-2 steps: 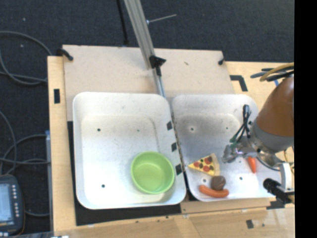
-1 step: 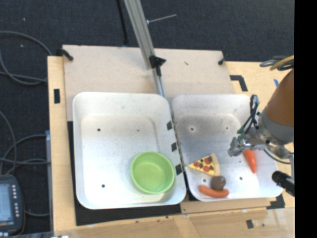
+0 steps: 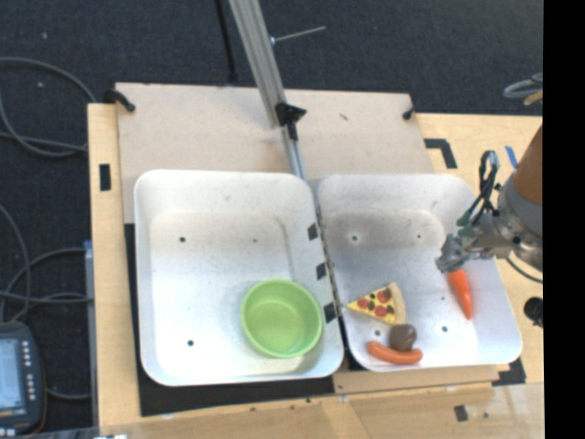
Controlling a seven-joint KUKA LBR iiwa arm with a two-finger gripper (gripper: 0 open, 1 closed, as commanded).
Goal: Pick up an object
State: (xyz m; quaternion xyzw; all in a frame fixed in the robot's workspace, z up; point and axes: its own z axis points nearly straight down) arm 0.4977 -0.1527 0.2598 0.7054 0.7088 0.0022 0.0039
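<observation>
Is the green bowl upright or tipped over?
Upright. The green bowl sits in the left bin with its round opening facing up, rim and inside visible; nothing shows inside it.

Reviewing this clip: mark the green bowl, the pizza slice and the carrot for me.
green bowl [image 3: 281, 316]: camera view, on its inner floor, left bin.
pizza slice [image 3: 381, 304]: camera view, on its yellow topping, right bin.
carrot [image 3: 462, 293]: camera view, on its orange body, right bin.

place: robotics lab | evidence: plywood bench [image 3: 384, 117] on dark carpet [image 3: 91, 26]; aluminium mast [image 3: 260, 48] upper centre; loose cables [image 3: 27, 71] left; handheld controller [image 3: 16, 373] lower left
</observation>
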